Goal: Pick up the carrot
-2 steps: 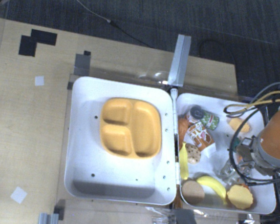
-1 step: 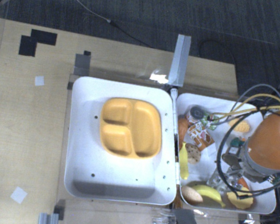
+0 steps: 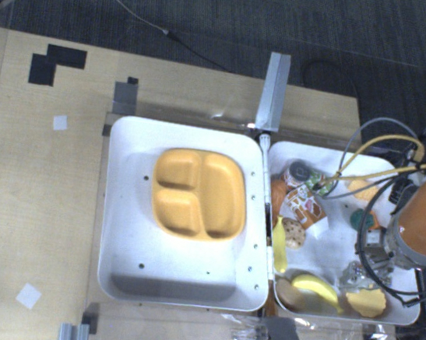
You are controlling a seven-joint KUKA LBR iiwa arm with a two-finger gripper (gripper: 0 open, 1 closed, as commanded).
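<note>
**Over the right bin, carrot at the far wall**

Reaching in from the right: the arm (image 3: 424,234), its orange band above the wrist, hung with looping black and yellow cables (image 3: 372,160). Lowered into the near right part of the right bin (image 3: 328,244): the gripper (image 3: 356,278), a cluster of grey metal and wire close above the floor of the bin. Too tangled and too small to tell whether wide or narrow, or whether anything is held.

Lying against the far wall of the same bin: the carrot (image 3: 364,186), a pale orange length partly crossed by the cables, well apart from the gripper. Just nearer than it, a small teal piece (image 3: 359,219).

Just beside the gripper, toward the near wall: a tan block (image 3: 369,303). Left of that, a banana (image 3: 314,286) resting in a brown bowl (image 3: 286,295) in the near left corner.

Along the left side of that bin: a small can (image 3: 299,171) at the far end, a brown and white snack packet (image 3: 304,205), a cookie (image 3: 293,232), and a narrow yellow item (image 3: 277,249) against the wall.

In the left bin (image 3: 124,216): a yellow divided plate (image 3: 198,195) with three compartments, set near the middle.
</note>
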